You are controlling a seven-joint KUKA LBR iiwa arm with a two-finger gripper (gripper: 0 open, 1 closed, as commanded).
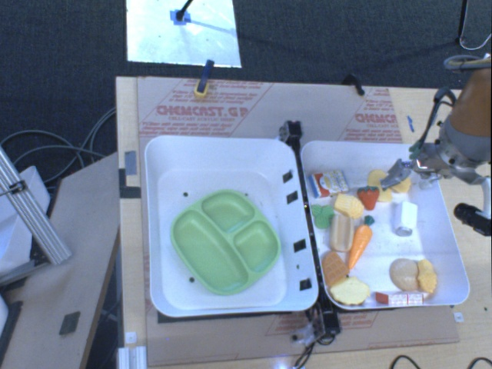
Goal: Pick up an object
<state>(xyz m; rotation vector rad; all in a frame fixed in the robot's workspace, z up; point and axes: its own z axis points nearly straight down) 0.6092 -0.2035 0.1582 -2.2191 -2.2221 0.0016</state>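
Where the desk [254, 102] shows bare between the bins, brown protective sheeting reads "CHEMCAST GP" in red print, repeated at several angles.

Left white shallow bin [165, 167]: one pale green plastic tray with three compartments [224, 241], lying flat near the middle.

Right white shallow bin [446, 244]: assorted toy food.
- Small white packet with red and blue print [330, 183], upper left; lettering too small to read.
- Red strawberry-like piece [368, 197] just beside yellow pieces [347, 205].
- Orange plastic carrot [359, 246], tilted, near the middle.
- White cylinder [404, 216], right of centre.
- Tan bread-like pieces [404, 274] at the lower right.
- Yellow-rimmed slice [350, 290] at the lower left.
- Small green piece [322, 217] against the left wall.

Arm: grey with an orange band [470, 106], entering from the right. Its pincer [398, 175] sits low over the bin's upper part, near the yellow and red pieces; whether the fingers are apart or together cannot be told, and nothing is seen between them.
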